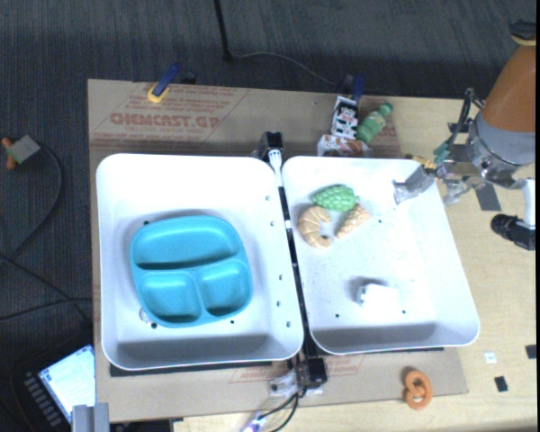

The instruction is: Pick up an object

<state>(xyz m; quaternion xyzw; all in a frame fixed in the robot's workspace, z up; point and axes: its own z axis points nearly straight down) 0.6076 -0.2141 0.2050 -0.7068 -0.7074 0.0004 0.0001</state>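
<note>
Reading from the left, the brown board (207,120) beneath both bins bears faint red lettering that appears to say "CHEMCAST GP" (the letters are pale and partly hard to make out). The left bin (117,241) holds a blue divided tray (192,270) with three compartments. In the right bin (432,268), a green toy (333,196), a tan ring-shaped toy (316,226) and an orange-tan piece (354,220) lie clustered near the far left corner, touching one another; a small white object (372,292) rests apart, nearer the front. The gripper (416,180) hangs over the bin's far right corner, well apart from the objects, on the grey arm (508,120) with its orange band, which enters from the right. Whether the fingers are spread or closed cannot be told.
</note>
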